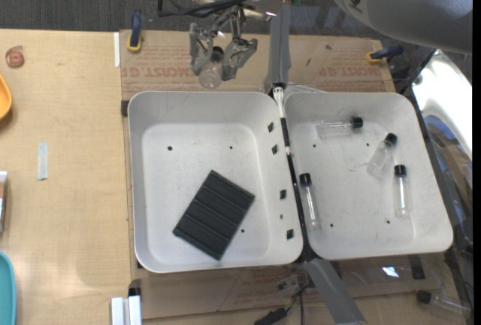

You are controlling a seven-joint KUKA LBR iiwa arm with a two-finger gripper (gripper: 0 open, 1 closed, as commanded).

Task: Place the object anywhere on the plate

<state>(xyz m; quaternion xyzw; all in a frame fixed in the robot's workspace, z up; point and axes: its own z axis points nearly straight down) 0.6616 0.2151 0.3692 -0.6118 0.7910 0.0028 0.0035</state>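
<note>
You see a clear vial (211, 69) clamped between the fingers of the pincer (218, 60), above the left bin's (150, 165) far edge. The dark ribbed plate (215, 214) lies tilted near that bin's near edge. Four more vials (401, 188) lie in the right bin (428, 241).

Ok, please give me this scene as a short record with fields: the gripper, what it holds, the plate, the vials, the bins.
gripper: gripper above the back rim of the left bin, over the cardboard
held object: clear vial with black cap between its fingers
plate: dark ribbed plate, flat in the left bin, turned at a slant
loose vials: four clear vials with black caps in the right bin, one near the middle divider
vial on plate: not yet
</note>
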